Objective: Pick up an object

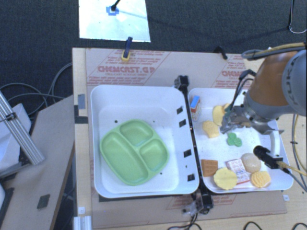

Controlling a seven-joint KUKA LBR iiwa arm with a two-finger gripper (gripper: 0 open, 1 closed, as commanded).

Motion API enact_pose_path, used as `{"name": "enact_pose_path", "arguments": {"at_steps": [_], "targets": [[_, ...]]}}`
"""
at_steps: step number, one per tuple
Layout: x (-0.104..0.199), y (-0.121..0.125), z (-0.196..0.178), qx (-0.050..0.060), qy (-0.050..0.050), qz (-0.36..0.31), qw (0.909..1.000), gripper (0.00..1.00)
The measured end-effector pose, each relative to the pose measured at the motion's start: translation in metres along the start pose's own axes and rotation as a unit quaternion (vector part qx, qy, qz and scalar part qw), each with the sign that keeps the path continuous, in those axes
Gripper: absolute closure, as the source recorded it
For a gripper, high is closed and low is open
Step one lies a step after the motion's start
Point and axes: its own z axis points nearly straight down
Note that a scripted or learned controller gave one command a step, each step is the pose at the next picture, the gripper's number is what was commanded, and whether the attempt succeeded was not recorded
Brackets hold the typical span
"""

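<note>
I've got the claw [226, 125] low in the right bin [278, 183], grip state unclear; I'd centre over the yellow piece [210, 129] before closing.

The arm [283, 87] is bulky and rounded — a broad orange band over grey casing, 1 thin dark cable looping beside it — ending in a dark metal gripper [227, 124].

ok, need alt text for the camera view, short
A grey and orange robot arm reaches in from the right, its gripper low over the right bin among toy food pieces, beside a yellow piece and above a green piece. The left bin holds a green divided tray.
</note>
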Motion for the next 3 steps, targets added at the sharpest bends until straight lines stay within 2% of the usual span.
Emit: {"name": "enact_pose_path", "arguments": {"at_steps": [1,2,3], "targets": [[0.008,0.004,-0.047,0.001,0.000,-0.001,1.0000,1.00],[0.008,0.005,-0.068,0.001,0.000,0.000,1.0000,1.00],[0.060,0.024,-0.067,0.002,0.001,-0.003,1.0000,1.00]]}}
